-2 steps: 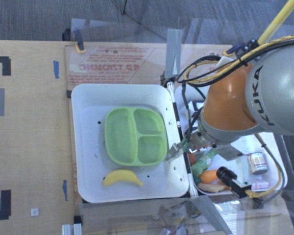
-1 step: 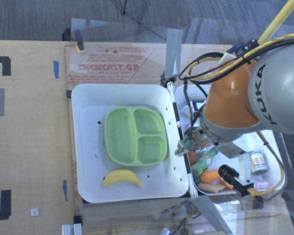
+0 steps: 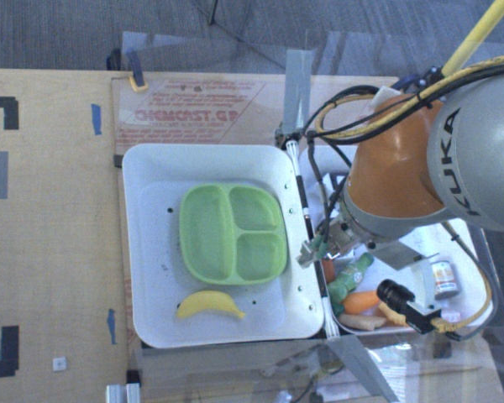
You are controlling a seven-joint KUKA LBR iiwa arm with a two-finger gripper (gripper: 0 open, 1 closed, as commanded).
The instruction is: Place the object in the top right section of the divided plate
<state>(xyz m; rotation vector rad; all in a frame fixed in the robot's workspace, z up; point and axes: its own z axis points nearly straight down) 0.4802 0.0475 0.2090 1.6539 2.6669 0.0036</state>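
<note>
Grey carpet lies beyond the plywood bench (image 3: 50, 225), where two white bins sit side by side. The green divided plate (image 3: 233, 233), smooth plastic with three hollows, rests mid left bin (image 3: 143, 175); a curved yellow banana (image 3: 210, 306) lies just below it. My gripper (image 3: 328, 246) hangs over the right bin (image 3: 462, 229), above a heap of toy food (image 3: 357, 296), my arm hiding much of it. Which piece I'm meant to carry I can't say, and I cannot tell my grip's state. I judge the heap could foul a pick, or the ridge between bins catch me.
</note>
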